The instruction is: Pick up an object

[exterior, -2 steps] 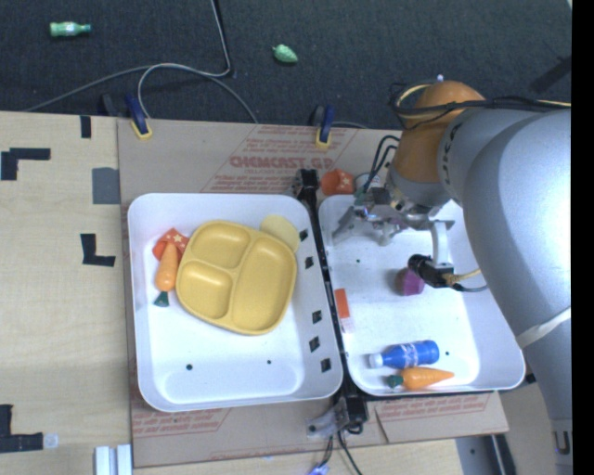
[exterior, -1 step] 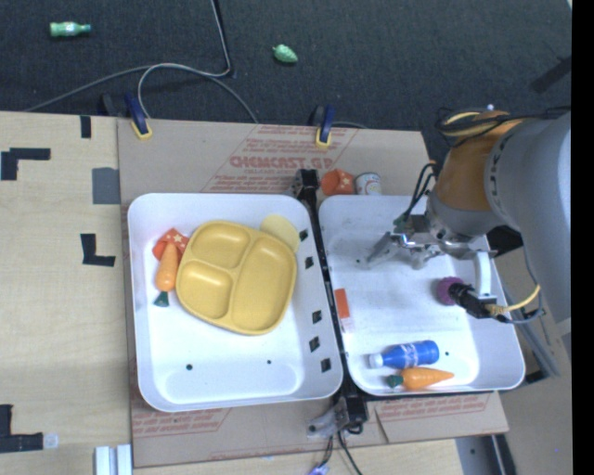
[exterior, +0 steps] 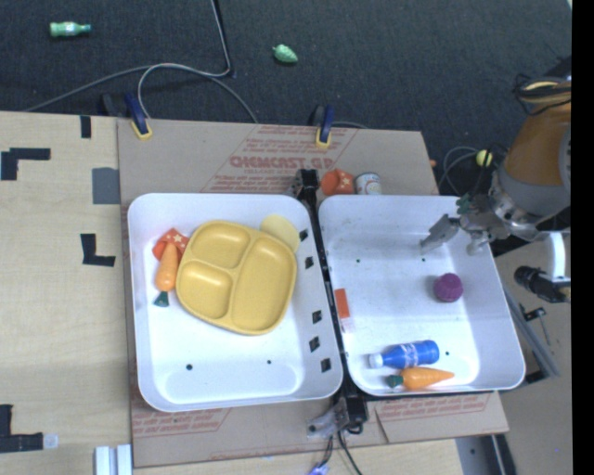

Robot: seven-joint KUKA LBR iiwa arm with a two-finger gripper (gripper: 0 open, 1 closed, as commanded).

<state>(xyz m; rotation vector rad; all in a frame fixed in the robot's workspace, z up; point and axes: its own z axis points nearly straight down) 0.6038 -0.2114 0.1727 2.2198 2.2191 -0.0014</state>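
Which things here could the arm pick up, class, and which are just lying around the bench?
Could be picked:
purple ball
blue bottle
orange carrot
yellow divided plate
second carrot

Lying about:
green bottle on the floor
green scrap
two clamps holding the cardboard

End effector [exterior: 455, 234] over right bin [exterior: 371, 223] — purple ball [exterior: 448, 287] nearby.
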